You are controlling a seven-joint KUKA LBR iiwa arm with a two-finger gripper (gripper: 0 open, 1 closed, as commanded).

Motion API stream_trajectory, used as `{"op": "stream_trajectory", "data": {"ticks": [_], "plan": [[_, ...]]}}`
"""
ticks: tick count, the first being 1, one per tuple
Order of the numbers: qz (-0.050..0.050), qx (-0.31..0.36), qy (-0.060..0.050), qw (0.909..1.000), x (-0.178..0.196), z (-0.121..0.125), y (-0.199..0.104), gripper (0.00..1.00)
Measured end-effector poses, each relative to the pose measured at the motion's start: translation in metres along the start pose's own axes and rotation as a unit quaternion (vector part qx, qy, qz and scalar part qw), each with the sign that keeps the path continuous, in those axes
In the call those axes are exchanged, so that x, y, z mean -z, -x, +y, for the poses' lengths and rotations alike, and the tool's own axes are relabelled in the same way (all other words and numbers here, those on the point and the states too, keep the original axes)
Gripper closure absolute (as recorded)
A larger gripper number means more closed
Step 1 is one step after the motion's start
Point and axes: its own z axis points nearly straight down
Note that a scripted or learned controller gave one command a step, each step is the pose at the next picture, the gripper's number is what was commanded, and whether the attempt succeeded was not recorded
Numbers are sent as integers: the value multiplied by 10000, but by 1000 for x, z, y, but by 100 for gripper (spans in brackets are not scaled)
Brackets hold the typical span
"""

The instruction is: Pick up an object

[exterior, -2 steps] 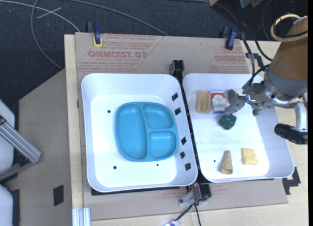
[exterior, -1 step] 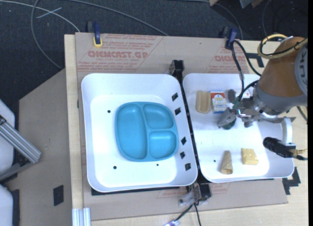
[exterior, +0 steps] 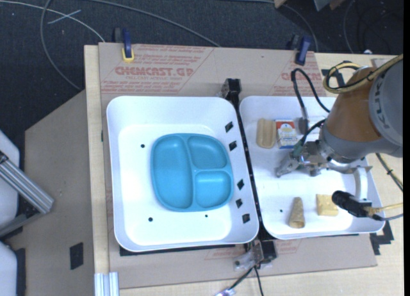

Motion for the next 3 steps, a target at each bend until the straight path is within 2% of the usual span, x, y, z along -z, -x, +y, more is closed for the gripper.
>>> {"op": "stream_trajectory", "data": {"ticks": [1, 3], "plan": [[-4, -2, 39, 10000, 14, 2, 0, 100], [-23, -1, 70, 10000, 110, 4, 16, 100]]}}
